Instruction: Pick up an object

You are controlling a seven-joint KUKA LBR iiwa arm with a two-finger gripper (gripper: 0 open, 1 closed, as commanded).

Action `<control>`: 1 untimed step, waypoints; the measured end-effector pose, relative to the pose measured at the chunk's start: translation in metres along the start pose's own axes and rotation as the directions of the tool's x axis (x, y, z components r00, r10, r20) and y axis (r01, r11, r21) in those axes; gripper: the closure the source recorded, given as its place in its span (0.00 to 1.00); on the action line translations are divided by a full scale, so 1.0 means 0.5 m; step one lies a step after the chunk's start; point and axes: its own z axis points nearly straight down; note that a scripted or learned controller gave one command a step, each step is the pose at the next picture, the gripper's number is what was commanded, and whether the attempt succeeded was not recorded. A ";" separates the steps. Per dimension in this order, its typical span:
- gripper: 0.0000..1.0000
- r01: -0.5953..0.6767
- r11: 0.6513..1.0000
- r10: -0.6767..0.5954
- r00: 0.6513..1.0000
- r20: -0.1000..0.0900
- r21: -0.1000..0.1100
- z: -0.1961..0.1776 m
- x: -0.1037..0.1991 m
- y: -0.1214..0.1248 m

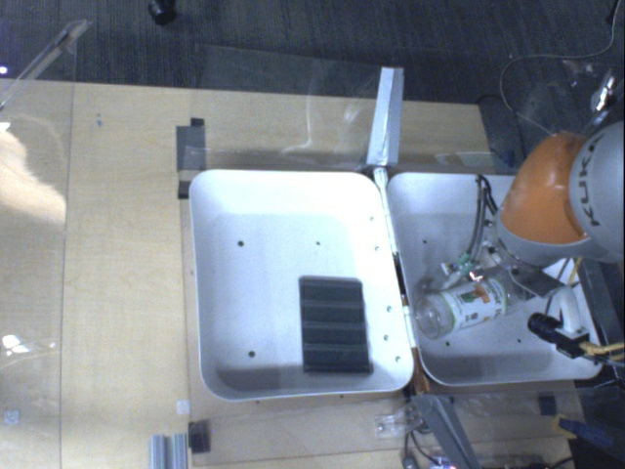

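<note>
Black ribbed block (335, 324) lies alone, left bin (210, 262); my gripper (467, 283) works right bin, block well left, long axis front-to-back. Grip state: cannot tell.

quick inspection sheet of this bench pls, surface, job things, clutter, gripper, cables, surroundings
surface: wooden bench bearing a left bin and a right bin, side by side.
job's things: black ridged block lying flat in the left bin; clear bottle on its side in the right bin.
clutter: nothing seen.
grippers: gripper low over the bottle in the right bin; grasp cannot be judged.
cables: black cable running down the arm toward the wrist.
surroundings: dark carpet beyond the bench; clear panel on the left.
</note>
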 end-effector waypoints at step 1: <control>1.00 0.002 1.000 -0.002 1.000 0.004 -0.009 -0.025 0.000 0.008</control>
